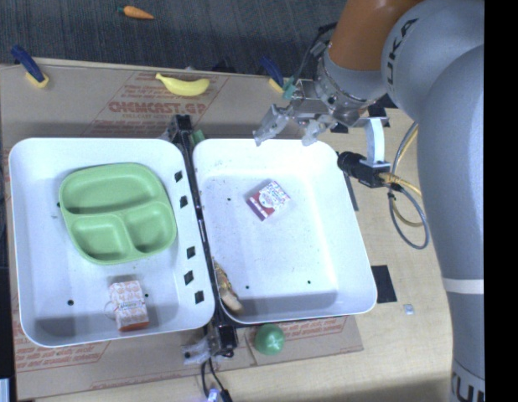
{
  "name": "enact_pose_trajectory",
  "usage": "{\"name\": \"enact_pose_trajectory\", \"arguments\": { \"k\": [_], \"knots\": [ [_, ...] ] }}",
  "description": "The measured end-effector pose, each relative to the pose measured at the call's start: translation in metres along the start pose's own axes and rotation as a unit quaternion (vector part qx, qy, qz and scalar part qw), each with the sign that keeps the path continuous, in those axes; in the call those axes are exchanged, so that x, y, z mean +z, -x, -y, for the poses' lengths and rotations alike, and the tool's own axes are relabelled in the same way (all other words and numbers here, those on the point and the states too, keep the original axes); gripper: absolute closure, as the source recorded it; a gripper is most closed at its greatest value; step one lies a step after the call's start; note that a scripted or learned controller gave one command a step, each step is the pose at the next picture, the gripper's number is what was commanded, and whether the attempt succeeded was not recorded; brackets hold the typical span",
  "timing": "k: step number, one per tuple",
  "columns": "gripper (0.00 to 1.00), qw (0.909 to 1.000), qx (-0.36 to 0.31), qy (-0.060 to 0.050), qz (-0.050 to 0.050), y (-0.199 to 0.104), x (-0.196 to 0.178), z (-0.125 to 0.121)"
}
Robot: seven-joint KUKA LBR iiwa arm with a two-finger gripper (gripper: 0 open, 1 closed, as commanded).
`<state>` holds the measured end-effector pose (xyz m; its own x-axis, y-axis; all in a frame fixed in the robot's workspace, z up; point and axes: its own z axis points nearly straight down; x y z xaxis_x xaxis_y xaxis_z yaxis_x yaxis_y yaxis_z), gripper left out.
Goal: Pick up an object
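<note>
Grey arm's tool [288, 132] hangs open, nothing in it, over right bin's [347, 249] back rim; red packet [268, 199] w/in bin

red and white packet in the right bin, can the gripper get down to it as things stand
Probably yes: the red and white packet lies alone on the right bin floor, nothing over it, and the gripper hovers by the bin's far rim.
</note>
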<state>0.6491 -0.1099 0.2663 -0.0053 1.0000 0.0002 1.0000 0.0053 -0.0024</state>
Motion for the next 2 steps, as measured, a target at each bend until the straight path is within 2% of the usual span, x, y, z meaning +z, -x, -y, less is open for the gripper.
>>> {"name": "enact_pose_trajectory", "arguments": {
  "k": [1,2],
  "knots": [
    [0.0,1.0,0.0,0.001,0.0,0.009,-0.002,-0.008],
    [0.0,1.0,0.0,-0.003,0.0,0.022,0.128,0.029]
  ]
}}
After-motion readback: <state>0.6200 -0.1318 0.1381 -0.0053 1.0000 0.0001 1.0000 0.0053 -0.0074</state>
